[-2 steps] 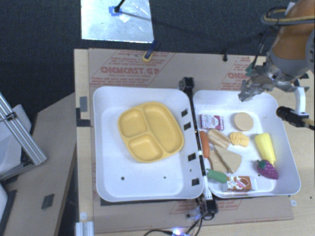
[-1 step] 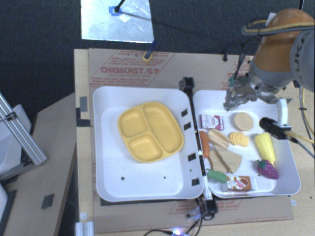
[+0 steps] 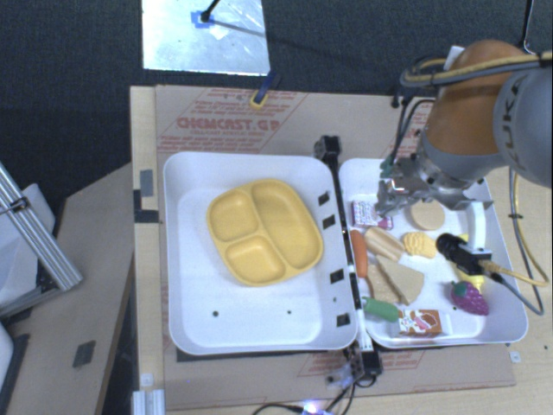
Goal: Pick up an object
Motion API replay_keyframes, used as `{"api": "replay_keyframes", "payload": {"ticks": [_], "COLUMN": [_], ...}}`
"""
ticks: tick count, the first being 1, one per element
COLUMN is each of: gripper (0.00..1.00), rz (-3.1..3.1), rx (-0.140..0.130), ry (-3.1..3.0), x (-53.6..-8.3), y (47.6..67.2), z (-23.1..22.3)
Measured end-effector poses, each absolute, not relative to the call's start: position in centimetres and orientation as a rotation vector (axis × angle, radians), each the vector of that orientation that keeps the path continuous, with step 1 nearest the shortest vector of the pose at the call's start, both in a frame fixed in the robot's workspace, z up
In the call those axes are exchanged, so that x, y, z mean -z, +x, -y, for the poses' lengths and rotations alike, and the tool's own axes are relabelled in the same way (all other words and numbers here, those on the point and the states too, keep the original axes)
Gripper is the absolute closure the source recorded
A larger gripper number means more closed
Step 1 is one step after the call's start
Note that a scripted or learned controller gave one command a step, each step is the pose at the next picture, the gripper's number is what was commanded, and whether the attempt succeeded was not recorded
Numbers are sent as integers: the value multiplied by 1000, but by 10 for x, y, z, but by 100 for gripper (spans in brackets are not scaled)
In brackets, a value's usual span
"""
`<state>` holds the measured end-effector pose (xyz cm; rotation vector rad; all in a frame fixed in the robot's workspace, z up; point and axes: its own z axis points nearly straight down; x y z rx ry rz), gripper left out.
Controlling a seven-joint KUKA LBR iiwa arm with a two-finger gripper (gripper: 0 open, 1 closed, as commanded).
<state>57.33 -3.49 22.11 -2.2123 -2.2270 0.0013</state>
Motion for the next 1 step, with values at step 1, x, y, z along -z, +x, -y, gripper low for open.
{"api": "replay_keyframes", "payload": {"ticks": [1], "gripper": [100], "rz": [2228], "rx": [1], "ry": [-2212], "x": [-229], "y": [548], "z": [-19]}}
